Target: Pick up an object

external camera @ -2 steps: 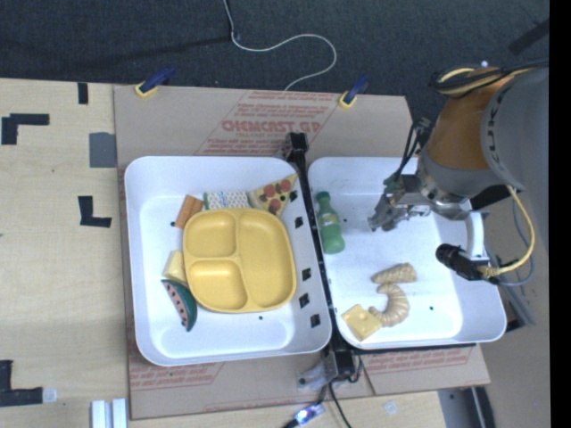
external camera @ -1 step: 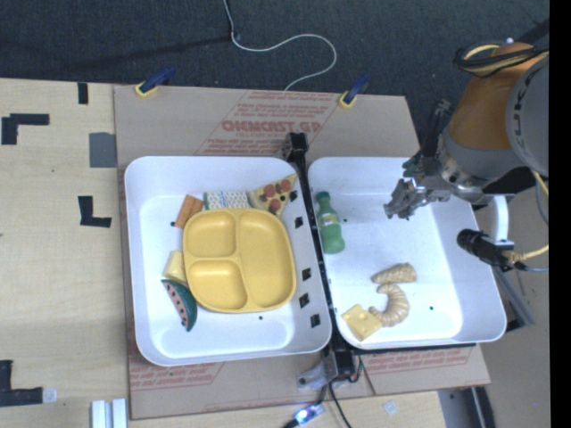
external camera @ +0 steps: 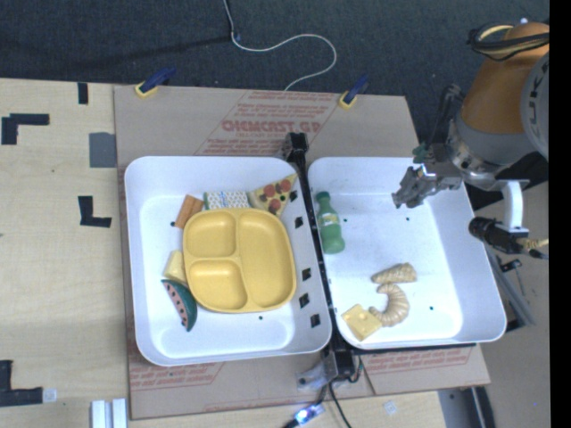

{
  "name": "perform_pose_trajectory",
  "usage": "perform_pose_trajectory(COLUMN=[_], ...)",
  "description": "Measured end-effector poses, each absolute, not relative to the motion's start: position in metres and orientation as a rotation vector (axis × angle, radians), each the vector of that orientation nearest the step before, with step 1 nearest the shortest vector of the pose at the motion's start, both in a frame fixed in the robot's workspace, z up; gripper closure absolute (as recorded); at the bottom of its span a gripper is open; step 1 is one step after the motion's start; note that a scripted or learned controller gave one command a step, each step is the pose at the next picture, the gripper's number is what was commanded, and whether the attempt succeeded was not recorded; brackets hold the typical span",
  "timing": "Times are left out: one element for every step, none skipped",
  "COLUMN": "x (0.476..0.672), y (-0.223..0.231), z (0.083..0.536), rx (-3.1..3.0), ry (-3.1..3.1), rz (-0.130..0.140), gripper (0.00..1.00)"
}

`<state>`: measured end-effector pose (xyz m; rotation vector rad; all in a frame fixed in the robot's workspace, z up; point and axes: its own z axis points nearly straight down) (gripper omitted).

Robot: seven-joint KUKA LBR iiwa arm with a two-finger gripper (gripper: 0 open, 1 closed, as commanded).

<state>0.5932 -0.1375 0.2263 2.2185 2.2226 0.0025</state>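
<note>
Lengthwise, green bottle (external camera: 329, 224), cap up-frame.

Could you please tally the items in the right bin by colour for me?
Green: 1, the bottle
Yellow: 1, the cheese wedge
Tan: 1, the curled pastry
Total: 3, all lying in the right bin

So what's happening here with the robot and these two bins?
A robot arm reaches in from the right, its pincer hovering over the upper part of the right bin, holding nothing. That bin has a green bottle, a tan curl and a cheese wedge. The left bin has a yellow plate amid small toys.
</note>
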Motion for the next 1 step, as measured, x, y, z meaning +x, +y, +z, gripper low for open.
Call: perform_pose_trajectory(x=[0.5710], y=[-0.0906], z=[0.2352], rx=[2.218], ry=[2.229], rz=[0.000], gripper=[1.00])
